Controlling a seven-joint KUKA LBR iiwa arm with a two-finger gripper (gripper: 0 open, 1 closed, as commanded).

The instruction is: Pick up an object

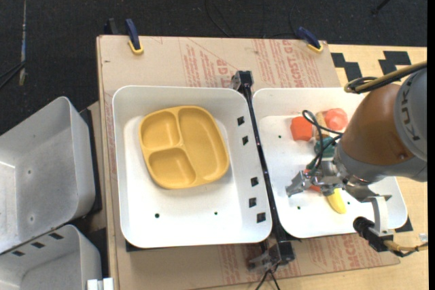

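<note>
The right bin [285, 214] holds several small objects. An orange-red piece [301, 128] and a salmon-red rounded piece [335, 119] lie near its far side, with a bit of green [327, 144] just below them. A yellow banana-like piece [335, 202] lies near the front, partly under the arm. My gripper [304, 185] hangs low over the bin floor just left of the yellow piece, with a small red bit [315, 188] showing beside it. The wrist hides what lies directly beneath it.
The left bin [136, 214] holds a yellow divided plate [183, 146]. A black divider [257, 159] runs between the bins. My arm [384, 136] covers the right part of the right bin. Grey tubs [37, 166] stand off the bench at the left.
</note>
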